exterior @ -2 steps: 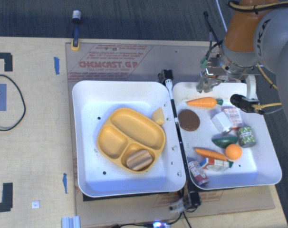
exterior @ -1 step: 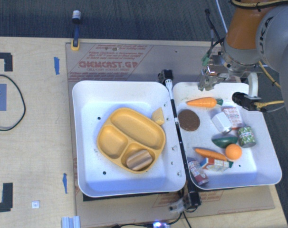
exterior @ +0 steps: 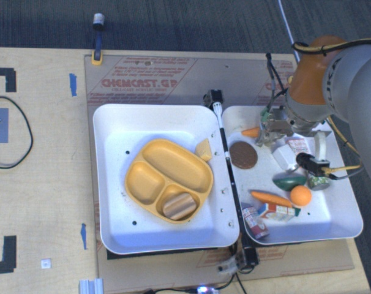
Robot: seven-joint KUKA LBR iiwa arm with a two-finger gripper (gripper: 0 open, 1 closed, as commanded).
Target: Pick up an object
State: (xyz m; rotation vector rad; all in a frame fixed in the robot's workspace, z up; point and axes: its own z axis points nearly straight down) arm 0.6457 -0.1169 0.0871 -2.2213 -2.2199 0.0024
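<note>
The likeliest target, a small orange wedge (exterior: 251,132), lies near the far-left corner of the right bin (exterior: 348,222), just beside the end effector (exterior: 272,131), which is lowered into that corner under the arm's orange band (exterior: 309,78). Whether its fingers are spread or closed cannot be told from this angle, and nothing is visibly caught between them, so the pick looks not yet accomplished: the approach seems made, while the closing, the lift and proof of a hold all remain.

Around that spot the bin is crowded. A brown disc (exterior: 243,154) lies just nearer the camera than the wedge, a white packet (exterior: 296,146) sits under the wrist, and further forward are a dark green piece (exterior: 289,180), an orange ball (exterior: 301,195), a carrot (exterior: 272,197) and a crumpled wrapper (exterior: 254,220). Such close neighbours could be nudged or grabbed by mistake.

The left bin (exterior: 112,139) holds a yellow compartment tray (exterior: 167,177) with a brownish roll (exterior: 180,205) in its near compartment and a pale yellow chunk (exterior: 203,149) at its far rim.

Both bins rest on a cardboard sheet (exterior: 142,78) over the pale wooden surface (exterior: 38,182), which carries black and blue tape marks and a looping black cable (exterior: 23,136). Beyond its far edge is dark blue carpet (exterior: 173,11).
</note>
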